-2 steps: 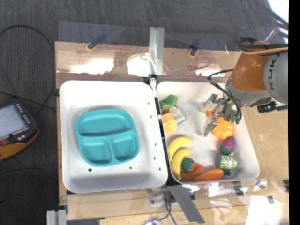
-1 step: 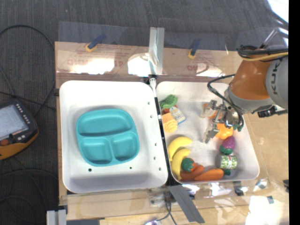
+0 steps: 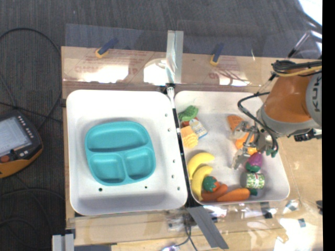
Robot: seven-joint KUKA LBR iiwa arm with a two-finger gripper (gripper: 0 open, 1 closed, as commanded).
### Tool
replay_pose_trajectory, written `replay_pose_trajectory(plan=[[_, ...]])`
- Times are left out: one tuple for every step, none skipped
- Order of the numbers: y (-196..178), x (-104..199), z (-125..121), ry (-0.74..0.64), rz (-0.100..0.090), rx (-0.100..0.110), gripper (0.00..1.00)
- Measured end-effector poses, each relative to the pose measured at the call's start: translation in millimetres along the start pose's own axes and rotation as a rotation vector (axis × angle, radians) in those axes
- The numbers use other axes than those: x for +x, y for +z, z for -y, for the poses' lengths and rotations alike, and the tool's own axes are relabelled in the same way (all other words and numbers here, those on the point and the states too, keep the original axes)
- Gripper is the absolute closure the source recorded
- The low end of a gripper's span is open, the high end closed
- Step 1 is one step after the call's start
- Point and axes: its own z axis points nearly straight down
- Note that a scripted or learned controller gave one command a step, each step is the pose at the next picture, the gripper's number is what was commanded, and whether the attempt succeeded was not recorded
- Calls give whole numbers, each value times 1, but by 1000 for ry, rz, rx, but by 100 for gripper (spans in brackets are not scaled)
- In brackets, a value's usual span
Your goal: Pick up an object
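Note:
My gripper [image 3: 249,147] hangs low over the right side of the right bin [image 3: 220,109], under the orange wrist band [image 3: 285,101]. It sits among an orange toy piece [image 3: 236,123] behind it, another orange piece [image 3: 242,140] right by it, and a purple eggplant-like toy [image 3: 255,162] just in front. A green can [image 3: 254,181] stands at the bin's front right. Two yellow bananas [image 3: 200,165], a carrot [image 3: 234,194] and a red fruit with a green top [image 3: 209,185] lie along the front. Nothing is visibly lifted.
The left bin [image 3: 78,192] holds a teal divided tray [image 3: 121,151]. Near the divider in the right bin lie a green leafy toy [image 3: 188,112], a small box [image 3: 197,127] and an orange block [image 3: 188,138]. A pendant [image 3: 15,140] rests at far left.

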Motion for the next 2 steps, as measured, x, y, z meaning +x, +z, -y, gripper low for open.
replay_pose_trajectory(plan=[[0,5,-34,79,0,2,0],[-1,48,22,63,-1,1,0]])
